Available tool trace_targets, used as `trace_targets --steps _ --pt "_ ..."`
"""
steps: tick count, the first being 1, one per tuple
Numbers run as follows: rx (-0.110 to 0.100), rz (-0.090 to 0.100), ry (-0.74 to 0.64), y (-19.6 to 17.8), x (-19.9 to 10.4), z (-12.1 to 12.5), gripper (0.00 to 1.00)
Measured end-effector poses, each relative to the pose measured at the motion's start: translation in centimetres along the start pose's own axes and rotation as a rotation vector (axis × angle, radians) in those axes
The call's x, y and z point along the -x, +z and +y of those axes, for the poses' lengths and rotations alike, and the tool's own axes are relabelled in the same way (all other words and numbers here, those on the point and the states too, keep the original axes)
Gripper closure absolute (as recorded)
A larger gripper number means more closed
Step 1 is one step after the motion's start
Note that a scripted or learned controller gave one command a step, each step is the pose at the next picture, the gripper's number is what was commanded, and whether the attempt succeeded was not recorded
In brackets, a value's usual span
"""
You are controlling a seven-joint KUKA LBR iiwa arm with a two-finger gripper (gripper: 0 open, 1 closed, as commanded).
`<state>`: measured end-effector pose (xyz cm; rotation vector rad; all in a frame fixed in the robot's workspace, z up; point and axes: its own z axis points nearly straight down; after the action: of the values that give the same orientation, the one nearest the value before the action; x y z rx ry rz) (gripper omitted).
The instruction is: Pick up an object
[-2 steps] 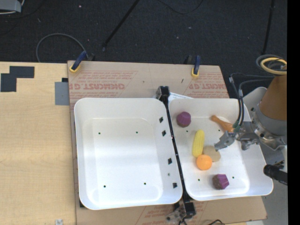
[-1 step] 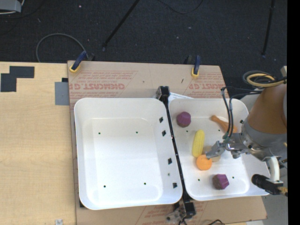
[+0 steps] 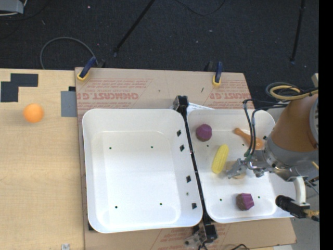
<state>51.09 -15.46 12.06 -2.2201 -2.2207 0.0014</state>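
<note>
Closest to us, a purple block point(image 3: 244, 201) sits near the front edge of the right bin point(image 3: 263, 215), just in front of the jaws point(image 3: 235, 172) and a bit toward the arm's side. The jaws hang low over the middle of that bin, at the end of the grey arm point(image 3: 291, 139) that comes in from the right with its orange band showing. Honestly we can't tell if the jaws are released or clenched, it's all a dark blur down there, and we don't see anything clearly caught between them.

Just beside the jaws, on the side away from the arm, lies the corn cob point(image 3: 220, 158), yellow and tilted, very near the tip but we can't say if it's touching. A little past the jaws toward the back there's an orange carrot-looking thing point(image 3: 242, 134), partly hidden by a black cable. Further back and off to the corn's side sits a purple ball point(image 3: 204, 132), well apart from the jaws.

Across the black divider from the jaws we've got the left bin point(image 3: 135, 220), just white with a few small dots.

Both bins rest on a cardboard sheet point(image 3: 156, 90) held by two clamps point(image 3: 217, 73) at the far edge. Way off on the wooden desk point(image 3: 36, 191), far from the jaws, there's an orange ball point(image 3: 33, 113).
</note>
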Motion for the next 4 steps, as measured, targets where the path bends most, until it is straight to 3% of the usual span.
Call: trace_targets --steps 1,3,4 --pt "-0.01 0.002 0.0 -0.4 0.0 -0.1 1.0" --pt "-0.001 0.0 0.0 -8.4 0.1 1.0 1.0" --pt "-0.004 0.001 -0.005 -7.9 -5.9 1.5 1.0"
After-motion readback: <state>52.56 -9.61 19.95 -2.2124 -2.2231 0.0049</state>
